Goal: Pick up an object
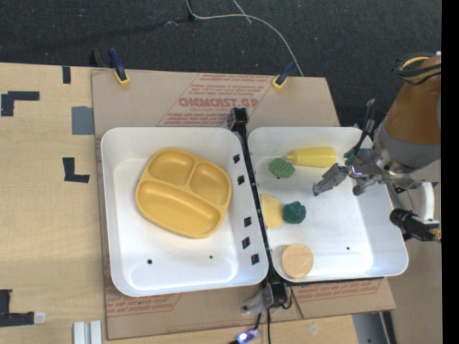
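Gripper (pixel 343 179) hung over the middle of the right bin (pixel 384 253), fingers spread, nothing between them. Nearest object, a yellow corn cob (pixel 313 156), lay toward the bin's far edge, long axis parallel to that edge, green broccoli piece (pixel 281 168) touching its left end.

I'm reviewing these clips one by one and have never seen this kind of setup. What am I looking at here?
One camera looks down at a slant on a bench holding two shallow white bins. The grey and orange machine on the right is a robot arm; its pincer hangs over the right bin, with nothing seen between its fingers. That bin holds a yellow corn-like piece, two small green pieces, a pale yellow piece and a tan disc. The left bin holds a yellow divided plate.
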